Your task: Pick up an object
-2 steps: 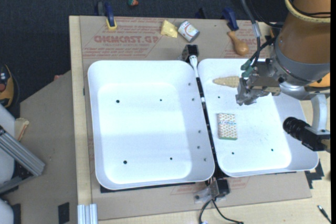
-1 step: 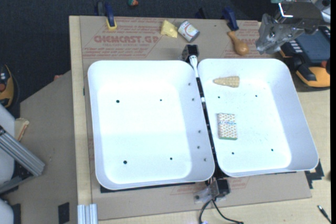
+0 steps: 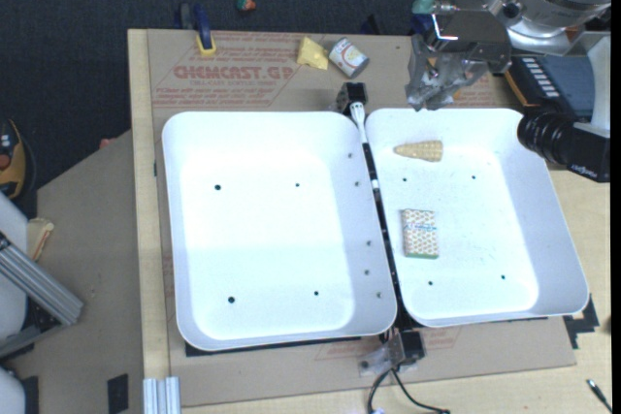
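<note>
The gripper hangs above the far rim of the right bin, holding nothing; how wide it stands I cannot tell. Just below it a tan wedge-shaped piece lies in that bin, and nearer the camera a patterned rectangular sponge. The left bin sits alongside, touching the right one
</note>
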{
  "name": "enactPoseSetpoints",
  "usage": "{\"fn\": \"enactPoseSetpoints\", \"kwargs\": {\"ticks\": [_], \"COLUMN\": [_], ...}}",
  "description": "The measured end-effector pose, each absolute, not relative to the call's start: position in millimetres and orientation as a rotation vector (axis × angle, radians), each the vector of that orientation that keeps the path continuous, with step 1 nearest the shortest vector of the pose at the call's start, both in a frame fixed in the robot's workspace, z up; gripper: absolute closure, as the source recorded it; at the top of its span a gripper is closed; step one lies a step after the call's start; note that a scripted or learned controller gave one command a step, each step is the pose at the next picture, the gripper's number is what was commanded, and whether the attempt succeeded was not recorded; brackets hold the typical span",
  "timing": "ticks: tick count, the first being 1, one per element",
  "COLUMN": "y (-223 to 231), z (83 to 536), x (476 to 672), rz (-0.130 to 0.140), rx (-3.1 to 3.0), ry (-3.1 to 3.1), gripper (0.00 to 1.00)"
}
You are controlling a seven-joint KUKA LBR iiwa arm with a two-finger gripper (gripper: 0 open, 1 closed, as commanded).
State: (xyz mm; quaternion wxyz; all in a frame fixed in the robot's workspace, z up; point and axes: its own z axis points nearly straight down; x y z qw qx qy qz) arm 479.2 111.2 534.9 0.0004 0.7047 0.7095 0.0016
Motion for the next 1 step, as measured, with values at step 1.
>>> {"fn": "enactPoseSetpoints", "kwargs": {"ticks": [1], "y": [176.4], "z": [534.8], "x": [479.0], "rz": [0.006], "rx": [2.213], "ry": [2.228], "gripper": [1.00]}}
